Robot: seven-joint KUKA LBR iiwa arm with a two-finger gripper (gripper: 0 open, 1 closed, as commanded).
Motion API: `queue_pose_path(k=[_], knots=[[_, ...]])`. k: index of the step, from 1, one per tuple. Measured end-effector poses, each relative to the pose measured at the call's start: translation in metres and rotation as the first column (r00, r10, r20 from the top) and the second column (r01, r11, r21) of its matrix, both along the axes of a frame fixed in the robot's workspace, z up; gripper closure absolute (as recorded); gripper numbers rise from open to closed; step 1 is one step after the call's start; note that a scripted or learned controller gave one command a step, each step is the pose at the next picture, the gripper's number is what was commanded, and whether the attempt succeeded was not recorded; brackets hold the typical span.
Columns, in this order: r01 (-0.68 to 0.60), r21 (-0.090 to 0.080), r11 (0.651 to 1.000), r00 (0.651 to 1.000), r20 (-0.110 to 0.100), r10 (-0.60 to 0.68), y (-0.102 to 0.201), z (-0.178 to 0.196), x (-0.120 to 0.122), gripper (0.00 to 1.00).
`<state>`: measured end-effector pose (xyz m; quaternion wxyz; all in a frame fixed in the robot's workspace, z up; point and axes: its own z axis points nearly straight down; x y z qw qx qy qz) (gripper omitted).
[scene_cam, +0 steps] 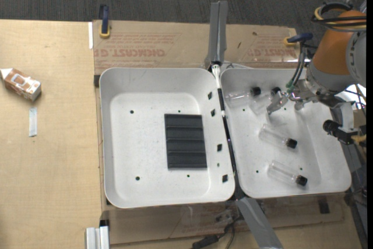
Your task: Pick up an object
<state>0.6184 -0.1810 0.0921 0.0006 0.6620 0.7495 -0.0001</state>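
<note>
In the right bin (332, 183) lie several clear vials with black caps. One vial (278, 138) rests mid-bin and another (287, 174) near the front. A third vial (250, 93) lies at the back left, with one more black cap (275, 91) beside it. My gripper (284, 100) hangs low over the back of the right bin, just right of those back vials, pointing left. Nothing shows as held in it. A black ribbed block (185, 141) lies flat in the middle of the left bin (116, 183).
The grey arm with its orange band (335, 52) enters from the right over the right bin's back corner. A grey post (218, 32) stands behind the bins' shared wall. A small box (22, 84) lies far left on the bench, with clamps (104, 20) at the back.
</note>
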Motion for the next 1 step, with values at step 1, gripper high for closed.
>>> queue_pose_path(k=[1], knots=[[-0.038, 0.002, 0.999, 0.999, -0.015, 0.038, -0.0063, -0.0036, 0.0371, 0.00]])
